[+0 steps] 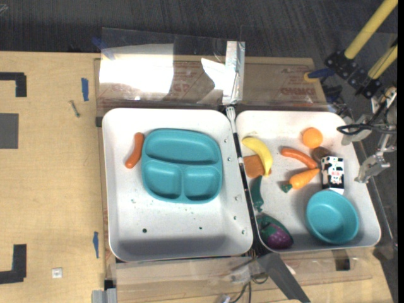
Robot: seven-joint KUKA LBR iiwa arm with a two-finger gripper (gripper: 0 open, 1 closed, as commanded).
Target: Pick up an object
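Observation:
The right bin (369, 197) holds several toy items. A yellow banana (260, 151) lies at its left beside a brown block (253, 165). An orange ball (311, 137) sits at the back, with a red-orange sausage (298, 156) and a carrot (302, 178) in front of it. A black-and-white box (332, 172) stands right of the carrot. Nearer the front are a teal bowl (332, 216), a purple bunch of grapes (276, 233) and a dark green piece (257, 193). In the left bin (120, 219) an orange sausage (134, 150) lies beside a teal divided plate (182, 164).
Yellow bars (372, 21), black clamps and cables with metal fittings (372, 160) crowd the right edge beside the right bin. A clear plastic sheet (170, 71) lies behind the bins. The wooden bench (44, 169) stretches to the left.

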